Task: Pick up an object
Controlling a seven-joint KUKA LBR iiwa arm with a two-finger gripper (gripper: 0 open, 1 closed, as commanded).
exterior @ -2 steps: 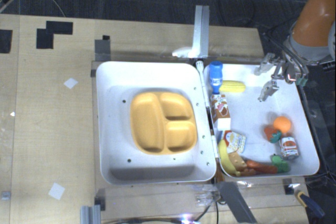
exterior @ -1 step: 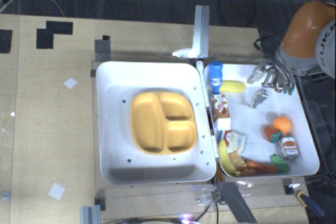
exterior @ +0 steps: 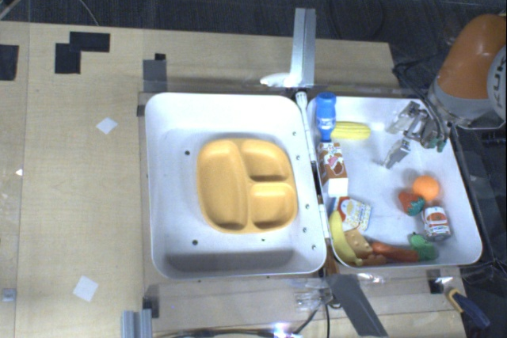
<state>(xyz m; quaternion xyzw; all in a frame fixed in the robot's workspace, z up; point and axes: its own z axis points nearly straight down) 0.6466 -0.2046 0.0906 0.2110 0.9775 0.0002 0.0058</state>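
Arm: enters at 3 o'clock, orange band at the frame's right edge, wrist angled down-left over the right bin [exterior: 467, 241].
Gripper [exterior: 402, 142]: fingers spread apart, nothing between them.
Objects: orange ball [exterior: 427, 187] at the gripper's 5 o'clock; yellow corn [exterior: 352, 131] at 9 o'clock.
Left bin [exterior: 170, 170]: holds a yellow divided tray [exterior: 245, 184].
Surface: pale wooden bench [exterior: 71, 194]; dark floor at 12 o'clock.
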